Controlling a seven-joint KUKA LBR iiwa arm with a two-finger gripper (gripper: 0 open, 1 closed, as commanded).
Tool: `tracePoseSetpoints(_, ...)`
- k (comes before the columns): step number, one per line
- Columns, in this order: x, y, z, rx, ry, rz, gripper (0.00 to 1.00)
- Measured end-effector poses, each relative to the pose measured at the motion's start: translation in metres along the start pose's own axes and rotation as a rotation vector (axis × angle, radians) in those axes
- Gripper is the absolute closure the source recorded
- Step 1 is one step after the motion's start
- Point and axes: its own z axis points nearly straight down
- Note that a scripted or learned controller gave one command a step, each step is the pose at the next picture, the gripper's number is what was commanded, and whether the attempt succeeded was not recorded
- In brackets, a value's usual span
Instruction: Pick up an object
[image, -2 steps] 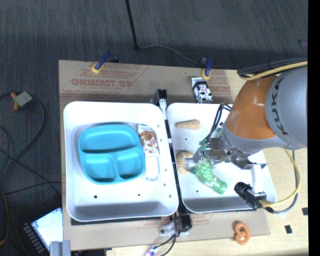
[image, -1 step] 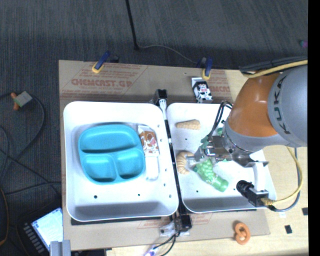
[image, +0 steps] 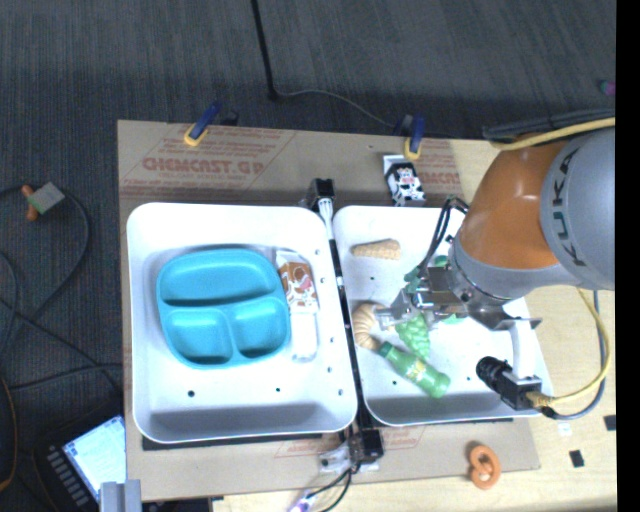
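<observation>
The gripper (image: 412, 312) hung over the middle of the right bin (image: 350, 228), its fingers closed on a light green object (image: 415, 338) that dangled just below them. A green bottle (image: 413, 367) lay toward the bin's front edge, a tan roll (image: 377, 248) near its back edge, and a beige round piece (image: 365, 320) by its left wall. The left bin (image: 140, 300) carried a blue divided tray (image: 221, 304)
</observation>
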Motion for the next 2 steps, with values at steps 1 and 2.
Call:
tracePoseSetpoints(1, 0.0, 0.001, -0.01, 0.0, 0.0, 0.0, 1.0)
tracePoseSetpoints(2, 0.075, -0.005, -0.005, 0.0, 0.0, 0.0, 1.0)
